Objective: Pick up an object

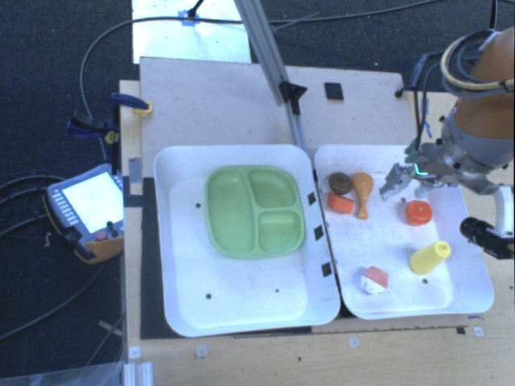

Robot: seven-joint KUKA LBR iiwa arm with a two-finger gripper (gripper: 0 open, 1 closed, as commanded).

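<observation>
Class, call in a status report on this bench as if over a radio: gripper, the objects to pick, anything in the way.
Gripper over right bin, nothing visibly held. Tomato closest, yellow bottle beyond. Drumstick and others to one side.

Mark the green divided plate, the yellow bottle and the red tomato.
green divided plate [254,211]: camera view, centre ridge between compartments.
yellow bottle [429,257]: camera view, middle of its body.
red tomato [418,212]: camera view, its top face.

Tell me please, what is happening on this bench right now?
A robot arm reaches in from the right, its gripper hanging over the right bin. It holds nothing. Below lie a tomato, a yellow bottle, a chicken drumstick and other toy food. The left bin holds a green divided plate.
</observation>
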